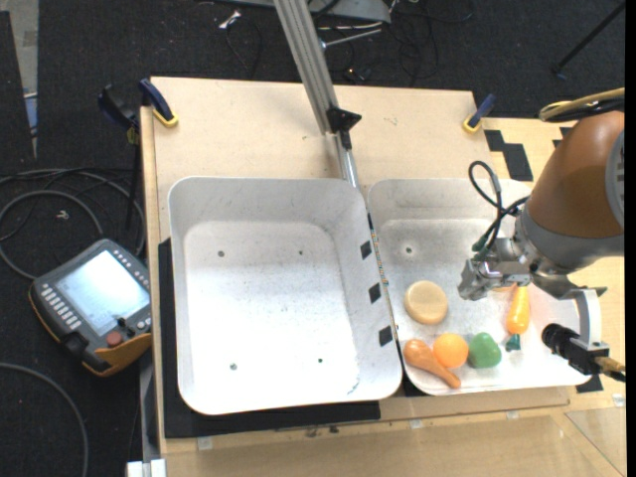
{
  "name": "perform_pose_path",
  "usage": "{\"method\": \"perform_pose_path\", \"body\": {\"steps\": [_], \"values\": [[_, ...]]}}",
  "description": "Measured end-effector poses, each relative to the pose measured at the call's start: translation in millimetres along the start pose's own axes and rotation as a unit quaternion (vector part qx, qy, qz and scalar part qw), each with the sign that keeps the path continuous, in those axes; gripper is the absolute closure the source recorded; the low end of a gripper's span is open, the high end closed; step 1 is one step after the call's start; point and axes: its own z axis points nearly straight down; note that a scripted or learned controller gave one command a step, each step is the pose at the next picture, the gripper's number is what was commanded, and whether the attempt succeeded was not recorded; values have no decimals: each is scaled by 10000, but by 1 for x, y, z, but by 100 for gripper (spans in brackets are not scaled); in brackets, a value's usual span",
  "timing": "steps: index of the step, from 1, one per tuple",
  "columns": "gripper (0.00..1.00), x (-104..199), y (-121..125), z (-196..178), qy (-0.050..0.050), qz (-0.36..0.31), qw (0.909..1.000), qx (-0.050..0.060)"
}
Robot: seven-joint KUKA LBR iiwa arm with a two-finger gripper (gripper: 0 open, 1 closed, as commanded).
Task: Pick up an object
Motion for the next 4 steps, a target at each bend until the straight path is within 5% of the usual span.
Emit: {"method": "perform_pose_path", "body": {"steps": [2,4], "values": [[100,5,11,-86,-3,-4,10000,3],[100,114,38,-65,10,-27,10000,35]]}}
